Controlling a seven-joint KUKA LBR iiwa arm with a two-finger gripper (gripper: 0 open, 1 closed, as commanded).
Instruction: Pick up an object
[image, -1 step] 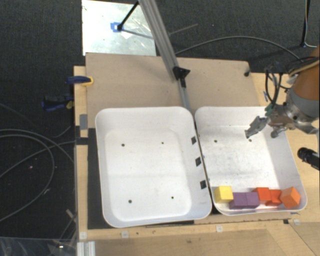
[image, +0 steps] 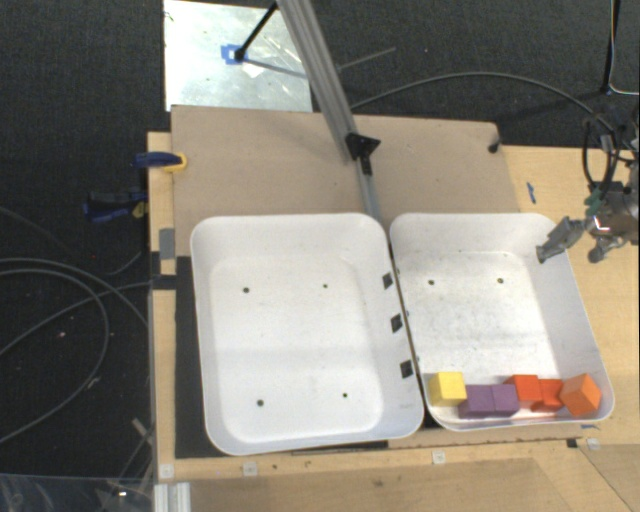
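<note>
We see a tan desk (image: 300, 160) on dark carpet (image: 70, 80), two bins (image: 300, 235), blocks (image: 515, 395); end effector (image: 575, 240) open, empty.

Blocks (image: 515, 394) crowd right bin's (image: 480, 300) near wall.

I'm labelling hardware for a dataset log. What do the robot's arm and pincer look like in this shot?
At the right edge, the pincer shows as a small grey metallic part with slim finger pieces. Dark cables loop above and beside it. Markings are too small to make out.
</note>
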